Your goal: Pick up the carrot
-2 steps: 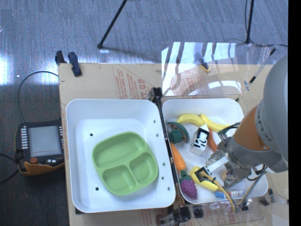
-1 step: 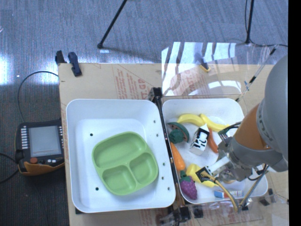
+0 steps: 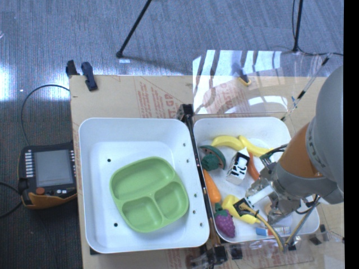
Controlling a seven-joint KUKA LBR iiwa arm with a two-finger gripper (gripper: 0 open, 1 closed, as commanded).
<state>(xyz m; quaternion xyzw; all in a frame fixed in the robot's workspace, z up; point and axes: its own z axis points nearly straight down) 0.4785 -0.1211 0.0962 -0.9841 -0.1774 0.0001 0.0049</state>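
Camera view: the claw [image 3: 263, 198] hangs low in the right bin [image 3: 280, 125], grip unclear; the carrot [image 3: 211, 187] lies left of it, apart.

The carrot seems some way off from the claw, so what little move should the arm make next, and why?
Probably shift the gripper toward the bin's left wall. The carrot lies there beside the purple grapes, apart from the gripper, which hangs over the bin's right half.

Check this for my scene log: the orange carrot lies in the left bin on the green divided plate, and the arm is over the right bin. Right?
Not quite. The camera view shows the carrot in the right bin, along its left wall, beside the purple grapes. The green divided plate sits in the left bin, and the arm is over the right bin.
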